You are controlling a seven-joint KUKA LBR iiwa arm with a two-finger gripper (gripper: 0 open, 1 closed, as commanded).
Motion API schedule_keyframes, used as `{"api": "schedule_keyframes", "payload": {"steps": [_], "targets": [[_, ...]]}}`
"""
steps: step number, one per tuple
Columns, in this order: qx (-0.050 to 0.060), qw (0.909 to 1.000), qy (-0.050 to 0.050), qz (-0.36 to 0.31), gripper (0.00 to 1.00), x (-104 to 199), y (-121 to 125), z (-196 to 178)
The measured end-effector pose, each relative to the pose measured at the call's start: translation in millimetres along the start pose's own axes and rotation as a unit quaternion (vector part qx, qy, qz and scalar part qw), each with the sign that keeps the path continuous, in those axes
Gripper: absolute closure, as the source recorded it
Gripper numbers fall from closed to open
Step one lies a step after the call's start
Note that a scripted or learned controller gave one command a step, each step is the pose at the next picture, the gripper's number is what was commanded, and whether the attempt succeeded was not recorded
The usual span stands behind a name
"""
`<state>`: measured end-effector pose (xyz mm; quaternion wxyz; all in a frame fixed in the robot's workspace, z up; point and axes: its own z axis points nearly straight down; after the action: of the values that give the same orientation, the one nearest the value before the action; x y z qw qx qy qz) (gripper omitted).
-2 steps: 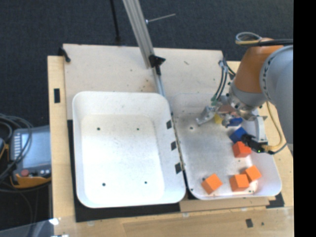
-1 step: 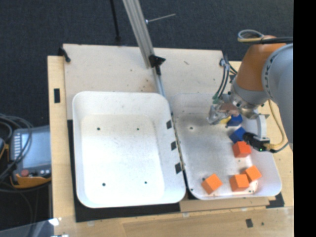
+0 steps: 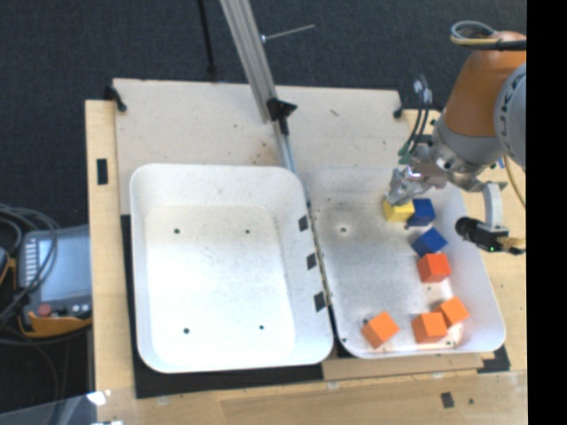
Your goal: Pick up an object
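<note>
**Operator:** I'm going for the yellow block (image 3: 398, 209). It lies in the right bin (image 3: 354, 264), near the far edge, touching a blue block (image 3: 422, 211) on the side toward the arm. My tool (image 3: 405, 187) sits right over it, on the yellow block's far side. Whether the tool is spread or closed, I cannot tell from this slant, and I see nothing held in it.

**Observer:** What worries you?

**Operator:** The crowding. With the blue block pressed against the yellow one, I judge a descent could land on the seam and shove both aside, or pinch two at once and drop them. The blocks look hard and smooth with square corners, so a grip on an edge would likely slip.

**Observer:** And the rest around the yellow block?

**Operator:** Nearer me than it, a second blue block (image 3: 430, 240), then an orange block (image 3: 433, 266). Further on, three more orange ones along the near rim. The bin is shallow white plastic with rounded corners and a speckled floor. Beyond the yellow block's other side, the left bin (image 3: 221, 264) looks the same, both on the pale wooden desk (image 3: 177, 113).
</note>
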<state>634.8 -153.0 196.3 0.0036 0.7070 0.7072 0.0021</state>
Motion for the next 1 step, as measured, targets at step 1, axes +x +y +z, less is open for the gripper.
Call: {"api": "schedule_keyframes", "payload": {"steps": [1], "targets": [[0.002,1.0,0.0,-0.001,1.0,-1.7,1.2,-27.0]]}}
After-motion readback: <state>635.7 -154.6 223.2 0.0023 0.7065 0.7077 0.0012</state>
